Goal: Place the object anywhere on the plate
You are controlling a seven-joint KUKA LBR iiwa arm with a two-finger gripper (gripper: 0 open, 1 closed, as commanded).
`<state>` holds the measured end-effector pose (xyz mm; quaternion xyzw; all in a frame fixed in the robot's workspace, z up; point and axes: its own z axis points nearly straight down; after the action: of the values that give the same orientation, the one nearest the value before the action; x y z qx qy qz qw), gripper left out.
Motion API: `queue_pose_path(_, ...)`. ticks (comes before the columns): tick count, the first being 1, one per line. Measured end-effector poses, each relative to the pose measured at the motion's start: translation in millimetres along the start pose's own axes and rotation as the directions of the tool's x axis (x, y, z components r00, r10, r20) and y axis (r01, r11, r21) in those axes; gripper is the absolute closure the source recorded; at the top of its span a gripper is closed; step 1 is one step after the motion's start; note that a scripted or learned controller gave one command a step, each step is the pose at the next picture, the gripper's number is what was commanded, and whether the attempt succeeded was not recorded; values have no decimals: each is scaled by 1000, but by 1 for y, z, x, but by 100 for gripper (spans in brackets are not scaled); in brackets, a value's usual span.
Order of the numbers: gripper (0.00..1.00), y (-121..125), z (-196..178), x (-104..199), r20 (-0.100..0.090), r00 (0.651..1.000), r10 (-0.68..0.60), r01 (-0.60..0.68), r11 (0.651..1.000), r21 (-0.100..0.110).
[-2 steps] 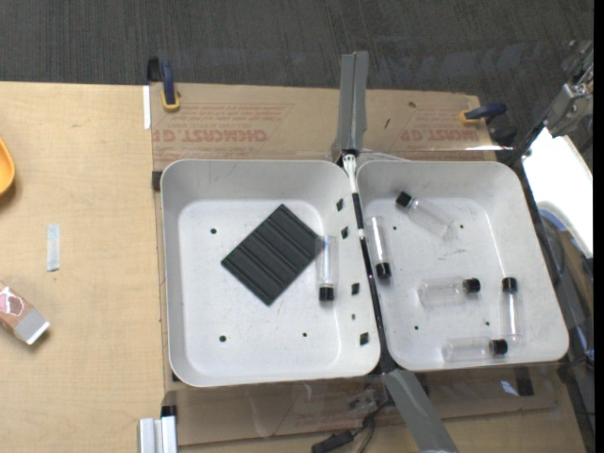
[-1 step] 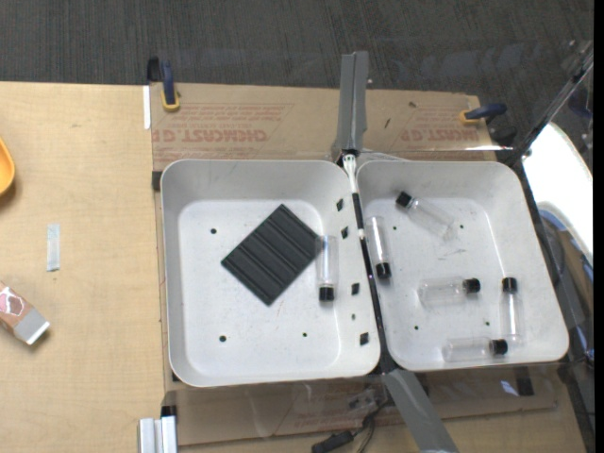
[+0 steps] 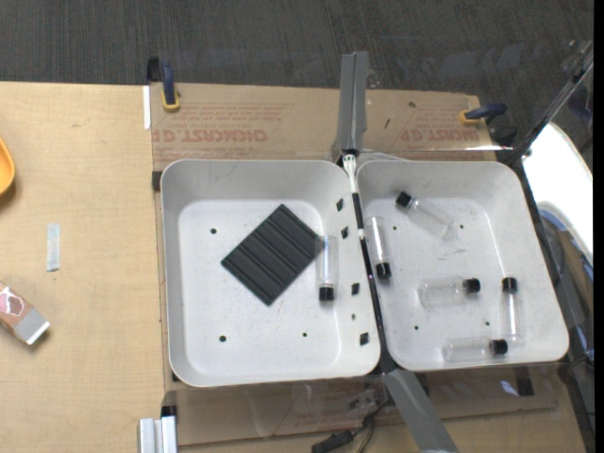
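End effector state is something I cannot tell from my feed, whether apart, together or clamped on anything. One clear vial (image 3: 327,270) with a black cap lies in the left bin (image 3: 179,253), lengthwise up the view, cap toward the near side. It sits just beside the right corner of the plate (image 3: 274,253), a dark ribbed square turned like a diamond on the bin floor. I cannot tell whether the two touch, but the vial is not on the plate. Across the divider, the right bin (image 3: 543,281) holds five more capped vials: one along its left wall (image 3: 379,245), one tilted near the far side (image 3: 422,212), one in the middle (image 3: 445,293), one upright in the view at the right (image 3: 510,311) and one along the near wall (image 3: 469,350). Both bins rest on printed cardboard (image 3: 255,125) held by a clamp (image 3: 168,88) at the far left corner. Out on the table (image 3: 85,159), a small packet (image 3: 21,315) lies well apart from the bins.
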<state>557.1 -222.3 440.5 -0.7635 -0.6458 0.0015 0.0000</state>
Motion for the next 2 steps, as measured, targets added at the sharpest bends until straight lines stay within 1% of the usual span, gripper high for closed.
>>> queue_pose_path(1, 100, 10, 86, 113, -1, 974, -229, 229, 974, 1)
queue_pose_path(2, 100, -22, 24, 94, 1, 888, -461, 461, 888, -3)
